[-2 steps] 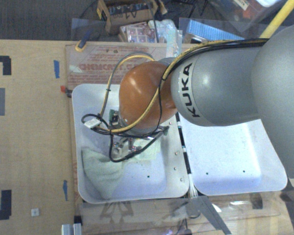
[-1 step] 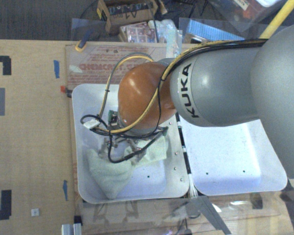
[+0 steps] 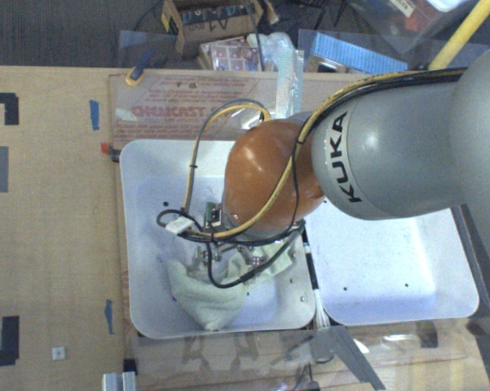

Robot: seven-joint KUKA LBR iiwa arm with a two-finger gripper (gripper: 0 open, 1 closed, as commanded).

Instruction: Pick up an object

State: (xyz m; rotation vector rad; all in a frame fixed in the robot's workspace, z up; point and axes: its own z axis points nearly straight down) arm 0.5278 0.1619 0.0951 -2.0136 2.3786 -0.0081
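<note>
A crumpled pale green-white cloth [image 3: 204, 296] lies in the front part of the left bin [image 3: 143, 243]. The grey arm with its orange band [image 3: 265, 182] reaches in from the right and hangs over this bin. My gripper [image 3: 220, 259] points down right above the cloth's upper edge, wrapped by black and yellow cables. The wrist and cables hide how the gripper meets the cloth.
The right bin [image 3: 408, 275] lies beside the left one, partly under the arm. A cardboard sheet [image 3: 187, 112] lies behind the bins, with boxes and clutter beyond the bench. Wooden bench surface spreads to the left.
</note>
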